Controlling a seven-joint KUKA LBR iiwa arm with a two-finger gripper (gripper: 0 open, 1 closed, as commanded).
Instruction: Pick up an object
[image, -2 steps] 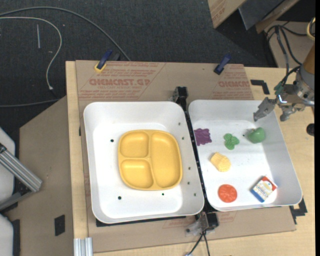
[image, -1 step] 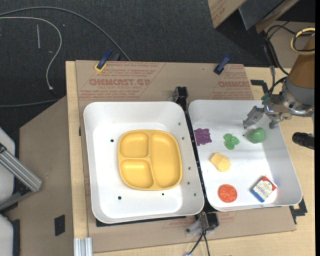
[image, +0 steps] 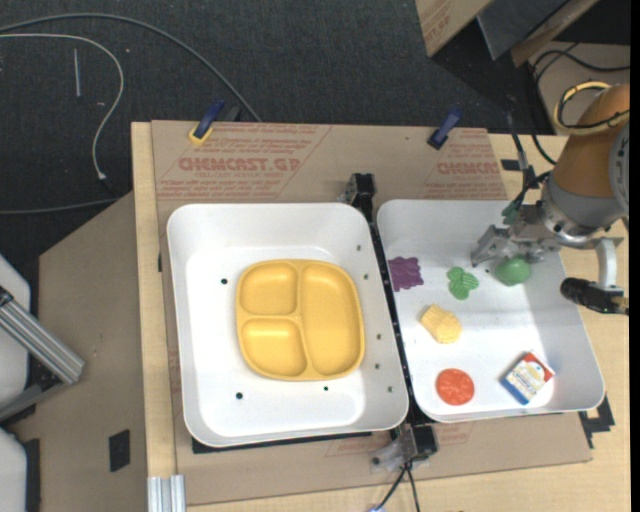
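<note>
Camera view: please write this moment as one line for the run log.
arm: over right bin | gripper: at green round object | grasp: not confirmed | left bin: yellow divided plate

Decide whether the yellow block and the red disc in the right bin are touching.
Apart. The camera view shows a clear strip of white bin floor between the yellow block and the red disc, which lies nearer the right bin's front edge.

bins (image: 200, 300): smooth white plastic | plate (image: 300, 320): glossy yellow plastic | bench (image: 300, 165): matt brown cardboard
</note>
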